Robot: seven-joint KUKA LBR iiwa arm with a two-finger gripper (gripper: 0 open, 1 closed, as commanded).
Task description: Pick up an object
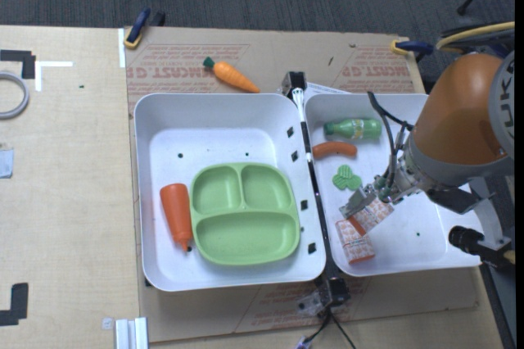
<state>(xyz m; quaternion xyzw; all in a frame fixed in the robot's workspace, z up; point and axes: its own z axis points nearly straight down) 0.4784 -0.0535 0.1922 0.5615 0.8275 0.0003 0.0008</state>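
I count two bins. The left bin (155, 126) holds one green tray (246, 213) and one orange cylinder (176, 214). The right bin (426, 245) holds one green bottle (353, 129), one sausage (334, 149), one small green piece (346, 177) and one red-and-white carton (360, 231) — long axis diagonal, upper right to lower left. The gripper (370, 196) sits at its upper end; grip state I can't tell. One carrot (232, 74) lies outside.

Both bins (151, 200) look like smooth white plastic with a soft sheen, and the divided plate (244, 214) in the left one is matt pale-green plastic. The orange cylinder (175, 215), sausage (334, 149), green bottle (353, 129) and the carrot (232, 75) by the desk's far edge read as smooth, faintly glossy toy plastic, while the carton (357, 242) looks like printed card. The desk (57, 200) is matt pale wood under rough brown cardboard (270, 59), and the arm's dome (463, 114) is glossy orange.
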